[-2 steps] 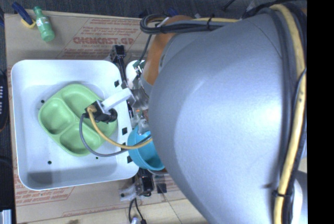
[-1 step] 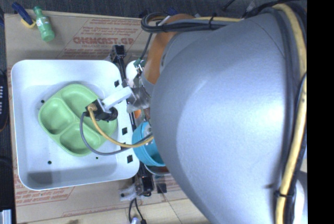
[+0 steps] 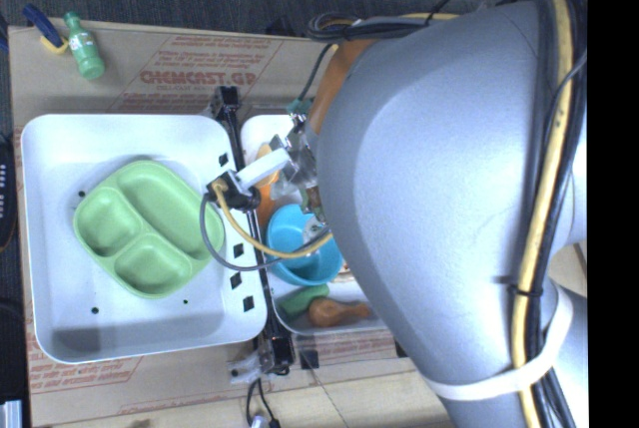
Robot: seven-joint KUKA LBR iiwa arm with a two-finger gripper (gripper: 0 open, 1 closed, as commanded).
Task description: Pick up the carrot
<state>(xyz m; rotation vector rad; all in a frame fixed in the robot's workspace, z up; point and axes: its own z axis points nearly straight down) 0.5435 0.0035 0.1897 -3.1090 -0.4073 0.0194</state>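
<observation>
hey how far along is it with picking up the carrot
Done: the arm has reached over the right bin. In hand: nothing visibly, since the arm's bulk hides the grasping end. Left: the carrot lies in that bin below the blue bowl, so grasping and lifting remain.

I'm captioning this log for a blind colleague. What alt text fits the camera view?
A large grey robot arm covers most of the right white bin, where a blue bowl and an orange carrot peek out. The left white bin holds a green divided plate.
</observation>
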